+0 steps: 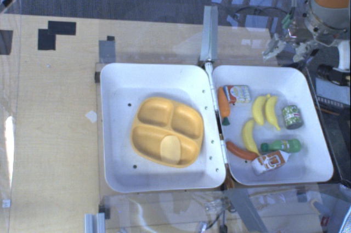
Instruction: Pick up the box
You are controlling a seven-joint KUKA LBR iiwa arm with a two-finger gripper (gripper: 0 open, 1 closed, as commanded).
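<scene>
Gripper [286, 46] hovered at upper right, released; arm cropped by frame edge. Box [237, 94] lay in right bin [307, 81].

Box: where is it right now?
In the camera view the box lies near the right bin's top-left corner, beside the carrot and left of the bananas.

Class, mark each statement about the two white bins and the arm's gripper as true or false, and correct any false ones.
1. The yellow compartment tray lies in the left white bin. True.
2. The gripper is hanging over the tray. False: it hangs beyond the right white bin's far edge.
3. The three yellow bananas lie in the right bin. True.
4. The green bottle stands on the tray. False: it lies in the right bin.
</scene>
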